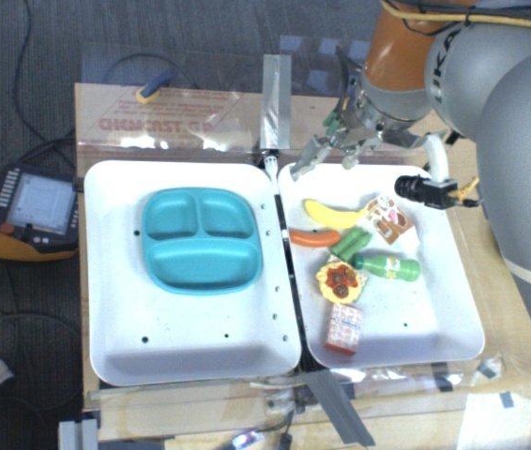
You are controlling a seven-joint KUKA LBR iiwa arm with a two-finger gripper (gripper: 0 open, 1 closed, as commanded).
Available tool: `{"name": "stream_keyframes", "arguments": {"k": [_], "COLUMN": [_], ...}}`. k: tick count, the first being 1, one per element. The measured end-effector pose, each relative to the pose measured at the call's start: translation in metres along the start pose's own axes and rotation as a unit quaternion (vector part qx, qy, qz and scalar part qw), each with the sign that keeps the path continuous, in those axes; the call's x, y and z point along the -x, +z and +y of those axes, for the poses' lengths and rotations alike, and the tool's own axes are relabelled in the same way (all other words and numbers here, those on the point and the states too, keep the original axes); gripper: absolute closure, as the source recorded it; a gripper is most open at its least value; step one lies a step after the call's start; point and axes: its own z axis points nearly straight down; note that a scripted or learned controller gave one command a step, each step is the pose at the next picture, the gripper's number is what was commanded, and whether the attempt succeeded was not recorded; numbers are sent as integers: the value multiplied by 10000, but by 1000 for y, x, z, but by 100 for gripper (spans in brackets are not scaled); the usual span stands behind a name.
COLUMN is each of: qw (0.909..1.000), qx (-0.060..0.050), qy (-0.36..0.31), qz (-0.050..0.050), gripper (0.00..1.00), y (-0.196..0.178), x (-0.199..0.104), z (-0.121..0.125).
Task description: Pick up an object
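Banana, a yellow toy fruit, lies near the back of the right bin and is the object nearest the gripper, hence the likeliest candidate for a pick. Just in front of it lies an orange sausage, beside a green vegetable piece. To their right rests a small sandwich-like block, then a green bottle lying on its side. Further forward sit a pizza slice and a clear boxed item. The toys are clustered, several touching, which leaves little room for fingers. The gripper hangs above the bin's back rim, fingers spread and holding nothing. The left bin holds a teal divided tray, well apart from the toys.
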Motion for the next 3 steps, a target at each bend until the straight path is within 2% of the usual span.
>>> {"name": "stream_keyframes", "arguments": {"k": [1,2,3], "qw": [9996,9996,9996], "qx": [-14,-12,-13], "qy": [296,299,299], "qz": [2,10,10], "gripper": [0,100,0], "y": [106,97,97], "x": [59,59,59], "z": [-54,-54,-54]}}
